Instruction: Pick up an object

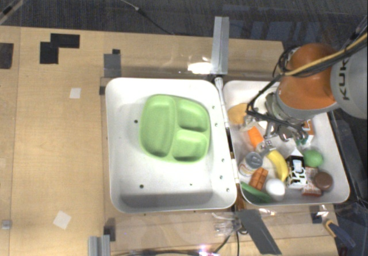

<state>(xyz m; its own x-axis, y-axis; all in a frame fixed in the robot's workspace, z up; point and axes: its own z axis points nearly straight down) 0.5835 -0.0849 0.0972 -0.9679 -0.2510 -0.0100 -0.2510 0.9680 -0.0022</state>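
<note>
Green and sectioned, a plastic tray [174, 128] is lying alone in the left bin [123, 191], upside down by the look of its raised compartments, while the action is gathering in the crowded right bin [340, 183] on the wooden counter [52, 151]. There, a small round tin [253, 161] is sitting beside an orange block [259, 177] and a green piece [256, 193], with a banana [278, 164] slanting just to their right above a white ball [275, 188]. The pincer [275, 136] is hanging low over this pile, close above the banana's upper end; whether its fingers are apart or together cannot be told from this angle, and nothing is visibly being held. Farther right, a black-and-white carton [296, 171], a green ball [313, 159] and a brown disc [323, 180] are crowding the corner. Judging by the clutter, a clean lift is likely depending on descending squarely over one item, probably the banana, straddling its narrow width so neighbours are not being pinched along with it.
</note>
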